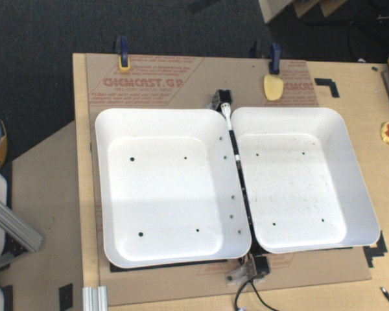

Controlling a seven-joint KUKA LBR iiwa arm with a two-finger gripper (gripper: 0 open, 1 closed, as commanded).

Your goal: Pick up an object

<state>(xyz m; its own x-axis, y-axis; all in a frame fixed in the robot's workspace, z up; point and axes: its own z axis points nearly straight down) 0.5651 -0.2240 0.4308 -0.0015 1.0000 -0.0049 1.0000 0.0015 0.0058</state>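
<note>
While two white bins lie side by side on the desk, I cannot tell the state of the hand, nor where an object to pick up is.
Left bin touches right bin along a dark strip; two blue clamps grip the desk's far edge.

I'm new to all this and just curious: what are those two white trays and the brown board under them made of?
The two white bins, left and right, look like thin moulded plastic: smooth, faintly glossy, with rounded corners and raised rims. The brown board beneath looks like a sheet covered in matte kraft paper printed with red lettering; what lies under the paper can't be told.
</note>
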